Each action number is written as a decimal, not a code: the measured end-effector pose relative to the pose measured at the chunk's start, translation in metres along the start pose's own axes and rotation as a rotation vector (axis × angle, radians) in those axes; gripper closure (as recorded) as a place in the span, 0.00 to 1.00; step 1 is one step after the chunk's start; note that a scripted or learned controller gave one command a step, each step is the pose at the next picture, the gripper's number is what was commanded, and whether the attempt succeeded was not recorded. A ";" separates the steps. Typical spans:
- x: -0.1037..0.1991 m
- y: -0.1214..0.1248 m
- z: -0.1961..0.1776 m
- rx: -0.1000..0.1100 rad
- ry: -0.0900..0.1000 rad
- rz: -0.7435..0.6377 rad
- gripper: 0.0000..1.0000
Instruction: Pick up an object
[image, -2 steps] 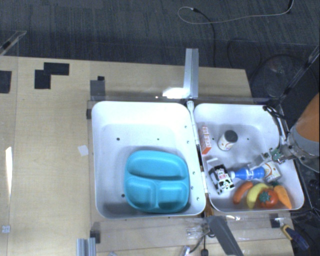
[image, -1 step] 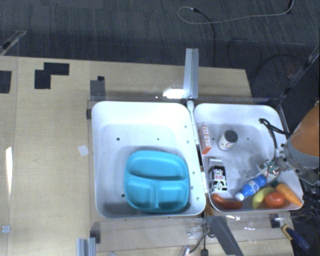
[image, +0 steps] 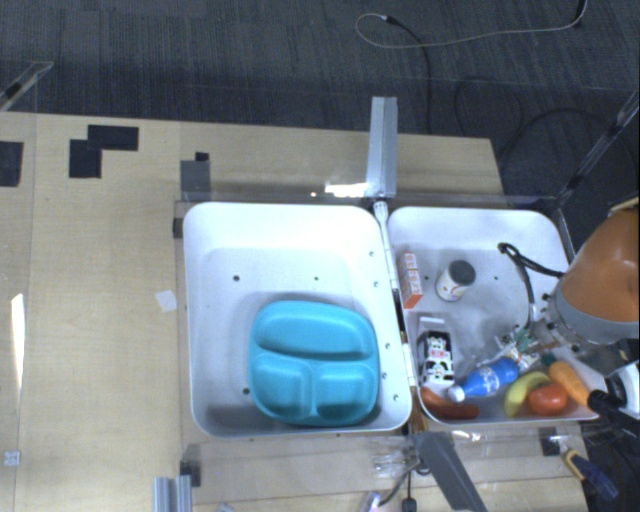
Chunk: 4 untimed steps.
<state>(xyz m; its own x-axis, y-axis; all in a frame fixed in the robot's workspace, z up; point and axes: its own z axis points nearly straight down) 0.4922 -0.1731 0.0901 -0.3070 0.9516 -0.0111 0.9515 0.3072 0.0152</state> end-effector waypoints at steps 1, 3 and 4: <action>-0.004 0.000 0.000 -0.003 0.003 -0.059 0.00; -0.021 -0.010 -0.029 0.012 0.005 0.415 0.00; -0.022 -0.007 -0.040 0.006 0.003 0.411 1.00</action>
<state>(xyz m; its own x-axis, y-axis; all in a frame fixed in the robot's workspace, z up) 0.4912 -0.1960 0.1303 0.0982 0.9952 -0.0028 0.9951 -0.0982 0.0122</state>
